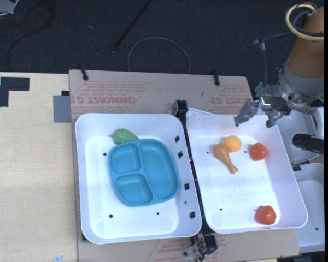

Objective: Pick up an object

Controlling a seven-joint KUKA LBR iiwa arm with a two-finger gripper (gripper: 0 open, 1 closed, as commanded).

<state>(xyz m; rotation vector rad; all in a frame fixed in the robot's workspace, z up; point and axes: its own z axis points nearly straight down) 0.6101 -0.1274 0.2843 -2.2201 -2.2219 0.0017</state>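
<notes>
In the right bin (284,187) lie an orange chicken drumstick toy (227,153), a red tomato (258,152) just right of it, and a second red tomato (266,215) near the front right corner. My gripper (259,113) hovers above the bin's back right edge, open, with nothing between its fingers. It stands up and to the right of the drumstick, apart from every object.
The left bin (93,201) holds a blue divided plate (144,171) and a green leafy toy (124,136) behind it. A black divider (188,168) runs between the bins. The arm's orange band (306,42) rises at the right.
</notes>
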